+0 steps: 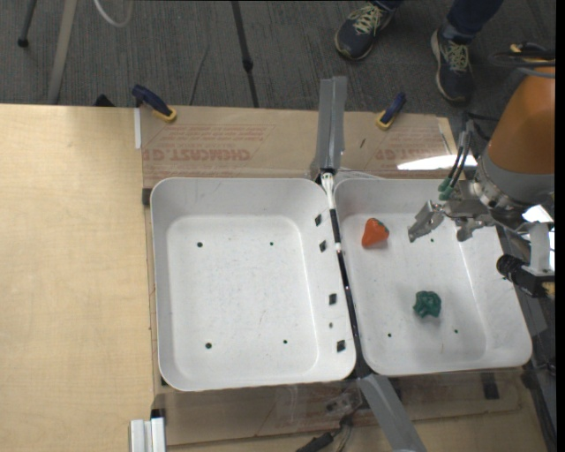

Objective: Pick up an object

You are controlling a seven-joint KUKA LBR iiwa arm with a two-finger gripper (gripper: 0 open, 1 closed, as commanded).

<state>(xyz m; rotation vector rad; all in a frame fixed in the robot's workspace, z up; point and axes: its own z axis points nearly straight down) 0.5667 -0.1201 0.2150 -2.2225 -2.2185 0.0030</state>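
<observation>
Nothing picked up yet: end effector point(444, 222) apparently spread and holding nothing, poised over right bin point(494, 353); orange piece point(375, 233) near, green piece point(428, 305) below; descent and grasp remaining

I saw grey carpet point(177, 44) beyond the pale wooden bench point(71, 265), tripod legs point(243, 48) standing on it (and somebody's sneakers point(366, 26) too).
</observation>
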